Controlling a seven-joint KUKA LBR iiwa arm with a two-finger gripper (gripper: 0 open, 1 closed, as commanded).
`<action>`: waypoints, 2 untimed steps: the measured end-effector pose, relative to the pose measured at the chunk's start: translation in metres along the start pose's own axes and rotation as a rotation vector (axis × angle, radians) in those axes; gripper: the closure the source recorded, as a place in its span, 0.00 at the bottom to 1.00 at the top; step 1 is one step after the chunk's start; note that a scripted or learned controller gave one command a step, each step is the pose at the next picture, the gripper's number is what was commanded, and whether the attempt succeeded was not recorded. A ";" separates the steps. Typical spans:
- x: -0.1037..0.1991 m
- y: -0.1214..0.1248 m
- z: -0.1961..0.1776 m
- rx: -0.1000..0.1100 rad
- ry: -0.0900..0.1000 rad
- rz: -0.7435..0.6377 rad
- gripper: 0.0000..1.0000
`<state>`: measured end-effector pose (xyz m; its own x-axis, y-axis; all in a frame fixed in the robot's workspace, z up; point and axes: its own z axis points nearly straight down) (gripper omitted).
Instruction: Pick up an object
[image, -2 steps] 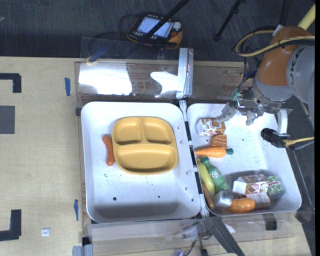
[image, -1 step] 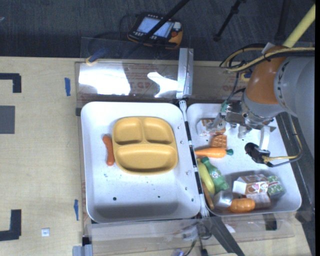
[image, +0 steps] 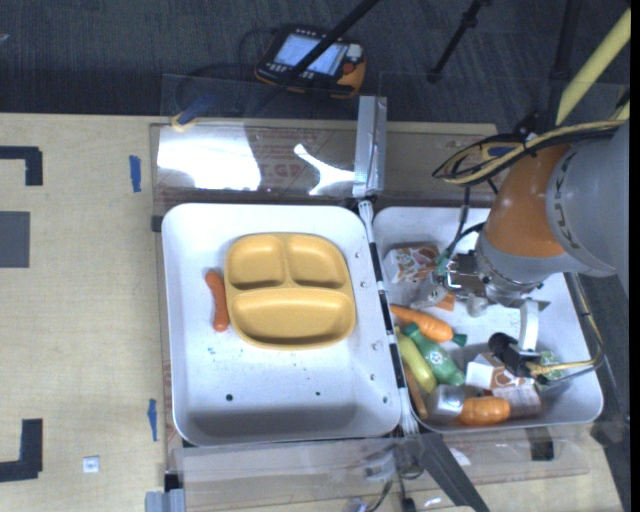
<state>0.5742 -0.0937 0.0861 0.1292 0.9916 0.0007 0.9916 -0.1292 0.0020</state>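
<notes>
The grey arm's gripper (image: 468, 287) hangs low over the right shallow white bin (image: 585, 395); whether it is open or closed, or has hold of anything, cannot be told. Just beside it on its left lies a white printed packet (image: 408, 264). An orange plastic carrot (image: 426, 323) lies just below it, near a green plastic bottle (image: 438, 359) and a yellow plastic corn-like piece (image: 417, 366). Well to its left, in the other white bin (image: 190, 400), sits a yellow divided plastic plate (image: 290, 288) with an orange sausage-shaped toy (image: 218, 300) beside it.
</notes>
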 end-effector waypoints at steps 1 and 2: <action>-0.001 0.002 -0.012 -0.006 -0.001 0.004 1.00; -0.001 0.002 -0.011 -0.006 -0.001 0.004 0.00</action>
<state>0.5758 -0.0951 0.0976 0.1328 0.9911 -0.0005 0.9911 -0.1328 0.0082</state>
